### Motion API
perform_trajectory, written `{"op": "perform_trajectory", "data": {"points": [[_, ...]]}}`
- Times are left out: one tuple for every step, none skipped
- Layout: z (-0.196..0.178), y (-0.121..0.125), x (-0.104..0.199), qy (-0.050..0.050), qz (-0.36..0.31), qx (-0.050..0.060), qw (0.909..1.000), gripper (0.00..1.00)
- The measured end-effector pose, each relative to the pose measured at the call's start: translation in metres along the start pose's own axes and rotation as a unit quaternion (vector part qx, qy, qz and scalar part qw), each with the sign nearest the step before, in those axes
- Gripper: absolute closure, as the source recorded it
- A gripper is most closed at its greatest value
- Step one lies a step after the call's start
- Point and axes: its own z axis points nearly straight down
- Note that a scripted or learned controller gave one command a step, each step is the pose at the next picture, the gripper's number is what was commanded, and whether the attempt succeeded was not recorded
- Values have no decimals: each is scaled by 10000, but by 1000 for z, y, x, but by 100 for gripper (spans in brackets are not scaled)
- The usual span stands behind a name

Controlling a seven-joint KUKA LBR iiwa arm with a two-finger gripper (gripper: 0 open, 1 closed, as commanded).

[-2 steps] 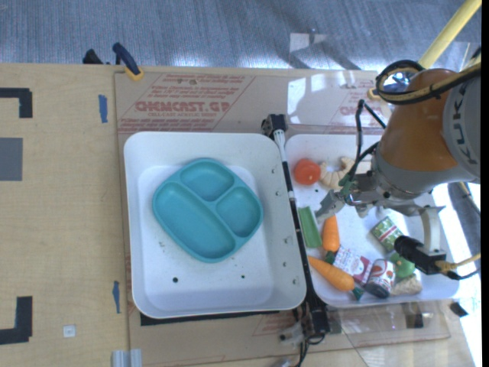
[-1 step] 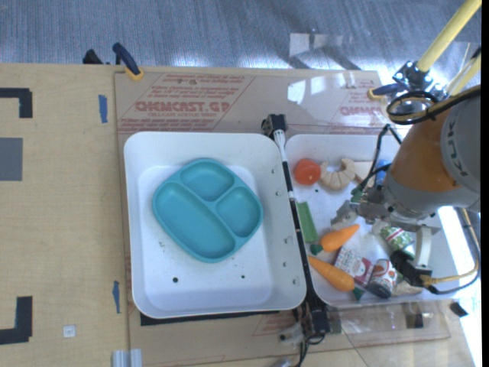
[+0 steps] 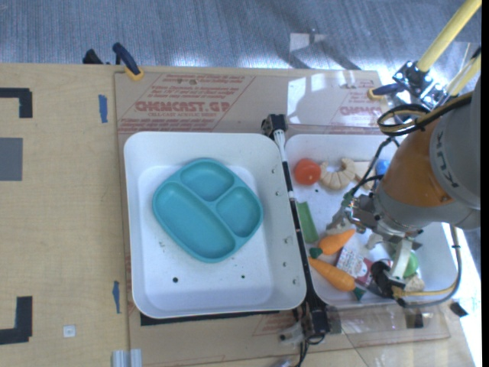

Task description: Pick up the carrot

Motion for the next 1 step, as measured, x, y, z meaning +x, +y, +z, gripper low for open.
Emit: {"op": "perform_trajectory", "data": {"points": [[-11,2,1,1,6,-27,10000,100]]}}
